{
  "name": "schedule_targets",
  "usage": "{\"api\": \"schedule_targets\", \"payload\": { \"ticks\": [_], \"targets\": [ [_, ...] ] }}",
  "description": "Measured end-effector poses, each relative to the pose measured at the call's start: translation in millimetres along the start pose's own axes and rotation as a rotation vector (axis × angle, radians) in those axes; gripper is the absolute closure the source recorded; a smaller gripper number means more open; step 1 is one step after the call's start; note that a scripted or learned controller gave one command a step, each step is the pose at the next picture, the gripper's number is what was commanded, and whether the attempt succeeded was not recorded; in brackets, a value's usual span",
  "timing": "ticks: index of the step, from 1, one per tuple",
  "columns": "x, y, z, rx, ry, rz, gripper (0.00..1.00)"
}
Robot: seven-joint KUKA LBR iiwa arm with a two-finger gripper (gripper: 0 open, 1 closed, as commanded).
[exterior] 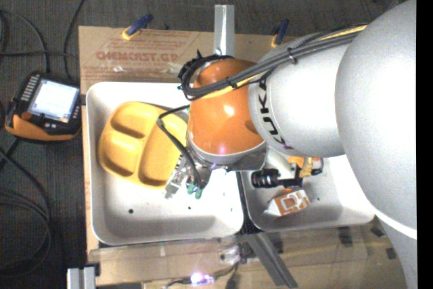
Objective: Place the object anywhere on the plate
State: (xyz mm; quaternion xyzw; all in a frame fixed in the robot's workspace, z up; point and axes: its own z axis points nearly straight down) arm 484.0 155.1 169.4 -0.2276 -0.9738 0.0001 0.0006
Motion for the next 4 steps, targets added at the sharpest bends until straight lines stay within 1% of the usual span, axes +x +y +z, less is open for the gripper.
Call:
{"api": "schedule_targets", "payload": {
  "ticks": [1,2,3,4],
  "targets": [
    [-40,12,62,-0.002,0.007,-0.204,1.00],
    [15,29,39,0.000,0.001,-0.279,1.00],
    [-38,38,-112,0.002,-0.003,0.192,1.00],
    [7,37,-129,0.001,-0.003,0.111,1.00]
  ]
}}
